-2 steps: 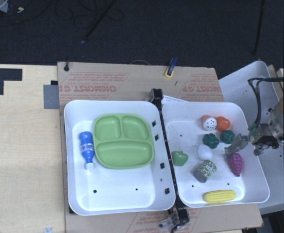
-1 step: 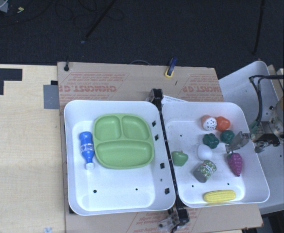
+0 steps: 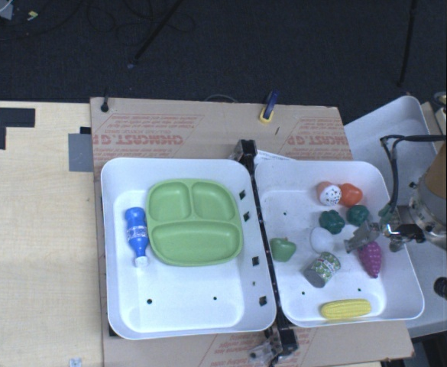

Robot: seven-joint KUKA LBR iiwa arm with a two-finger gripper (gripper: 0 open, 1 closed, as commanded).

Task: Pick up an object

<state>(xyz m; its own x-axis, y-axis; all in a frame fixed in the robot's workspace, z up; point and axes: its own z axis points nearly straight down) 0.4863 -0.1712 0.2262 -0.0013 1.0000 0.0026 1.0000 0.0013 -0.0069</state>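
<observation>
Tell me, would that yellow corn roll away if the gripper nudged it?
Probably. The corn looks like a rounded cob lying on its side on the bin's smooth floor, so it may roll sideways. It seems to be a plastic toy, likely light and stiff.

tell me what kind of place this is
Probably a robotics lab bench for pick-and-place trials: two white bins on cardboard, toy food such as a corn cob, and a robot gripper reaching in.

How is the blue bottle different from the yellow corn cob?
The blue bottle lies in the left bin, beside the green divided plate; the yellow corn cob lies in the right bin, near its front edge. The bottle points front to back, with a white cap toward the front; the corn lies crosswise. The bottle carries a label; the corn is plain yellow. Both lie on their sides.
</observation>
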